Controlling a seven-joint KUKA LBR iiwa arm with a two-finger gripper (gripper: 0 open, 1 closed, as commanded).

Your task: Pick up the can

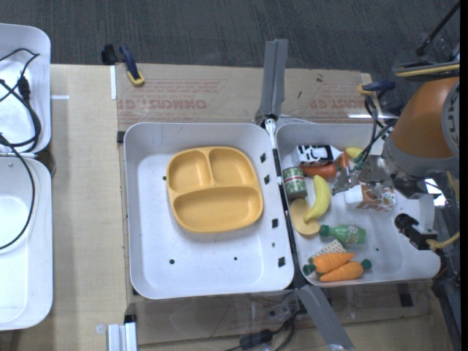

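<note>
The can (295, 183) is small with a green label and a silver top. It stands upright in the right bin (409, 265), close to that bin's left wall. My gripper (346, 179) hangs over the middle of the right bin, to the right of the can and apart from it. A banana (318, 198) lies between the two. Nothing from the bin can be seen in the gripper.
Around the can lie a black-and-white packet (318, 153), a red item (322, 170), a green bottle (345, 233) and toy carrots (338, 265). A crinkled clear wrapper (376, 196) sits under the wrist. The left bin (146, 254) holds a yellow divided plate (214, 189).
</note>
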